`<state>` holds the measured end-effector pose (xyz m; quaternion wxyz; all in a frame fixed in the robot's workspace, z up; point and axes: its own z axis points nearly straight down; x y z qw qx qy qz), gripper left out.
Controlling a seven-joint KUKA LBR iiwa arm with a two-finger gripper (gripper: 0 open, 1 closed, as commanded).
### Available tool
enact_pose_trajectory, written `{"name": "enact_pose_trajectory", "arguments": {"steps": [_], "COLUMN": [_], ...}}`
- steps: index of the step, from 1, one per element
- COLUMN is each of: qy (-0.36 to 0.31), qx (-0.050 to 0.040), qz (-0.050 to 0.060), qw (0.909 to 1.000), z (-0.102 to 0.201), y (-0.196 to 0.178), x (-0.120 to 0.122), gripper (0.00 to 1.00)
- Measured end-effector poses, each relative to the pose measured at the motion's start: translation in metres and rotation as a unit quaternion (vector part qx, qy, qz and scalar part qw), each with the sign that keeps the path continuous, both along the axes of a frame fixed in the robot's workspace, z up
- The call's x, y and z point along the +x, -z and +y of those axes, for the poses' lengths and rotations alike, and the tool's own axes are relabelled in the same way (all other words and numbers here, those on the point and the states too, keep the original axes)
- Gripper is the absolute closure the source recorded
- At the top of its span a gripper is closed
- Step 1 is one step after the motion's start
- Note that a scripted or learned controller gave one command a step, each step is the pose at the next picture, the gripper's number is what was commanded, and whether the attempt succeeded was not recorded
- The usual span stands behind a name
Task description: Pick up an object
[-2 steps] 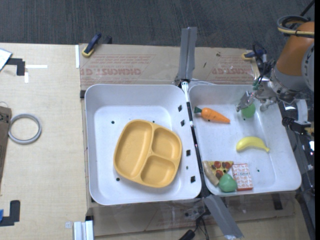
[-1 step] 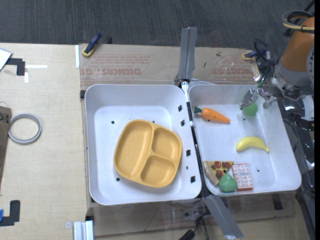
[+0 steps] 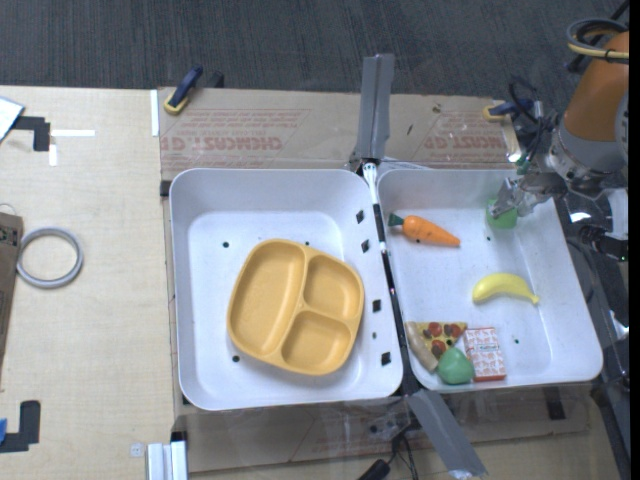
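The end effector (image 3: 515,200) sits low at the far right corner of the right bin (image 3: 570,268), right on top of a small green object (image 3: 501,215). Can't tell whether it is spread, pressed together or pinching; the wrist hides that.

Green object: probably the target, judging by where the arm is. Looks like a small plastic toy, so light, stiff and a bit slick. It sits close to the bin's far wall w/ little room on that side, so a grip across its width from above seems best. Shape is too hidden to say more.

Other picks in the same bin:
- carrot (image 3: 428,230), near the far left corner, tapered; grab the thick middle.
- banana (image 3: 504,288), mid bin, curved and smooth, may roll; take it across the middle.
- near edge cluster: pizza slice (image 3: 436,336), green ball-like toy (image 3: 456,366), small red-white box (image 3: 485,354), all touching or just beside each other, so crowded, w/ a risk of nudging neighbours.

The left bin (image 3: 190,268) holds a yellow divided plate (image 3: 295,306), well apart. A tape roll (image 3: 45,257) lies on the bench at its left edge, out of the way.
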<state>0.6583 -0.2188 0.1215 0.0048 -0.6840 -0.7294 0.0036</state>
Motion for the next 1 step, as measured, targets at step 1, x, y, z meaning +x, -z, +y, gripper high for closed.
{"name": "enact_pose_trajectory", "arguments": {"steps": [1], "qy": [0.007], "qx": [-0.0006], "qz": [-0.003], "qw": [1.0], "z": [0.0092], "y": [-0.0957], "x": [-0.009], "gripper": [1.0]}}
